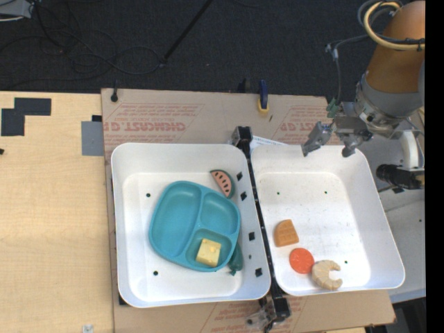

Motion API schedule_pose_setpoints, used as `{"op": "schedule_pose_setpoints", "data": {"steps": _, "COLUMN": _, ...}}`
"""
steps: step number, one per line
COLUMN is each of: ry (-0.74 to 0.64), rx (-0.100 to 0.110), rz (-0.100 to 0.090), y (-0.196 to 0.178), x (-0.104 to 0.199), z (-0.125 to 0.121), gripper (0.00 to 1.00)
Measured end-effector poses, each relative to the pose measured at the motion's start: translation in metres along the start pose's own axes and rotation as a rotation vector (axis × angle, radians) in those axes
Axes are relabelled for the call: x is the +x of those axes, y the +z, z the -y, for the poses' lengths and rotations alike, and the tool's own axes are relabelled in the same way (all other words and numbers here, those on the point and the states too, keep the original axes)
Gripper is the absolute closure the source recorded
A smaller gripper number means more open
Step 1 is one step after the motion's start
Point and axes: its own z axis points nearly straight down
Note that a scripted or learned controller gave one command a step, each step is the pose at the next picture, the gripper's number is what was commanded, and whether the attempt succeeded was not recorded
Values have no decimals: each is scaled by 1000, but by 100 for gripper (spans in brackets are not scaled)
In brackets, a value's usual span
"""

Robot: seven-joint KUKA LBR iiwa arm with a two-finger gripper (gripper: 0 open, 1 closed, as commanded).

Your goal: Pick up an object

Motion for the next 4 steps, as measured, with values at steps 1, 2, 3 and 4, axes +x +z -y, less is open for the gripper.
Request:
{"op": "schedule_pose_setpoints", "data": {"steps": 1, "ry": -2, "rx": 1, "rz": 0, "y": -10, "x": 0, "z": 0, "gripper": 100}}
{"op": "schedule_pose_setpoints", "data": {"steps": 2, "ry": -2, "rx": -8, "rz": 0, "y": -82, "x": 36, "z": 14, "gripper": 100}}
{"op": "schedule_pose_setpoints", "data": {"steps": 3, "ry": -1, "rx": -7, "rz": -1, "y": -152, "x": 59, "z": 116, "gripper": 100}}
{"op": "schedule_pose_setpoints", "data": {"steps": 4, "ry": -2, "rx": -14, "rz": 0, "y": -264, "x": 86, "z": 149, "gripper": 100}}
